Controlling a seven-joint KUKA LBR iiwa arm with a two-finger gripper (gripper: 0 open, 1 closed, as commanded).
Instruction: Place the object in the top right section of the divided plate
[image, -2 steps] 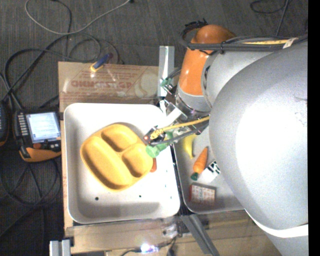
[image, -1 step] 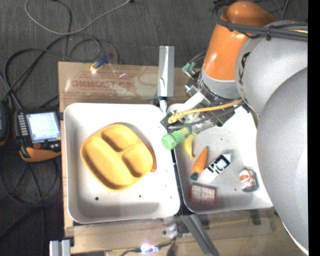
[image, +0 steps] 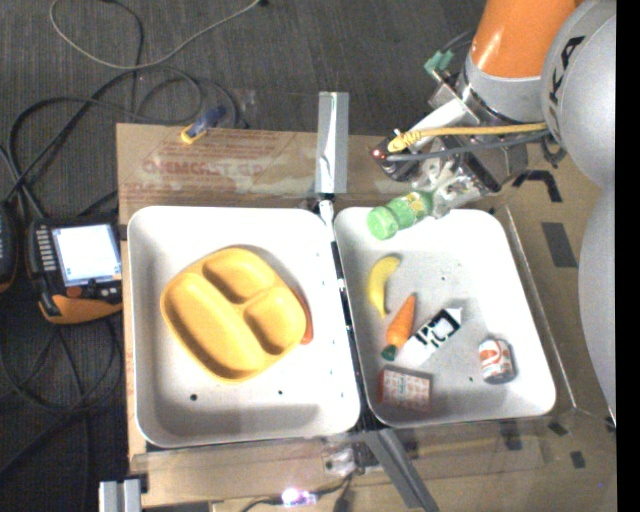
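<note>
A yellow divided plate (image: 235, 312) lies tilted in the left bin (image: 150, 400); it has one large section and two smaller ones. My gripper (image: 440, 195) hangs over the far left corner of the right bin (image: 520, 400). It is shut on one end of a green bottle (image: 397, 216). The bottle sticks out to the left from the fingers, above the bin floor. The arm with its orange band (image: 515, 40) comes in from the upper right.
In the right bin lie a banana (image: 382, 281), a carrot (image: 401, 322), a black-and-white packet (image: 438, 331), a small can (image: 496, 360) and a red box (image: 405, 386). Something red-orange (image: 306, 326) peeks out at the plate's right edge. A ridge (image: 338, 300) divides the bins.
</note>
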